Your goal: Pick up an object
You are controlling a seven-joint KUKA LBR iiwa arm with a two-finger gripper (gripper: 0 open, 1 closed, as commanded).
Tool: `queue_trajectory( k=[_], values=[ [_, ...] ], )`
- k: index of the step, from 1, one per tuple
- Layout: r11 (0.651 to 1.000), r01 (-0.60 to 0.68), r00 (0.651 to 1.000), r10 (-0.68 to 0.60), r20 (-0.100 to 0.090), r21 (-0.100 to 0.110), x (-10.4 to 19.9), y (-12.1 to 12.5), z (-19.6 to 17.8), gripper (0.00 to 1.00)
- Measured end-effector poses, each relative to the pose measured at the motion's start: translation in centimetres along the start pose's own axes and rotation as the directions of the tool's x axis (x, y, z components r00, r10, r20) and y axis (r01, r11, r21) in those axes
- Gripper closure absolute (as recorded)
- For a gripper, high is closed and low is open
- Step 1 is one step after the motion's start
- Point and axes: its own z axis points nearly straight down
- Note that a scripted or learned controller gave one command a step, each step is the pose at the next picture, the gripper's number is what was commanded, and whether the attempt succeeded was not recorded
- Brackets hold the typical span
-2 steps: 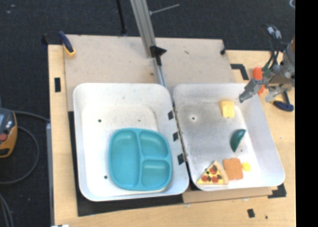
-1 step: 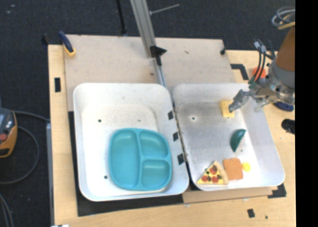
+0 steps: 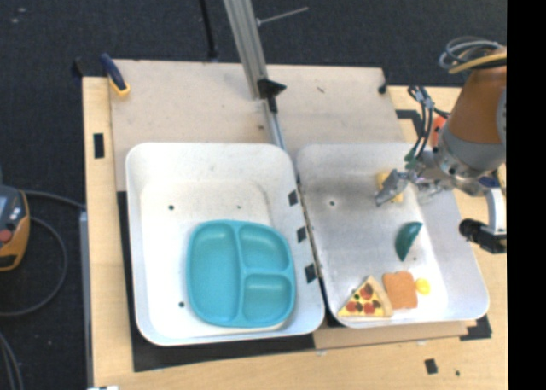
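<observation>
My gripper (image 3: 391, 190) hangs over the upper part of the right bin (image 3: 341, 175), reaching in from the right below the arm's orange band (image 3: 478, 107). A small yellow bit (image 3: 385, 180) shows right at the gripper's tip, and whether it is held is unclear. Lower in the same bin lie a dark green rounded piece (image 3: 409, 239), a toy pizza slice (image 3: 365, 299), an orange-brown block (image 3: 400, 289) and a small yellow piece (image 3: 421, 287). All of these are apart from the gripper.
The left bin (image 3: 171, 175) holds a teal divided plate (image 3: 241, 273). A metal post (image 3: 247, 34) rises behind the bins at the seam between them. Cables (image 3: 469, 51) loop at the arm's upper right.
</observation>
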Motion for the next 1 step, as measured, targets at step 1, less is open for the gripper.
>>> queue_trajectory(
  k=[1],
  values=[
    [1.000,0.001,1.000,-0.001,0.000,-0.001,0.52,0.82,5.29,0.00]
  ],
)
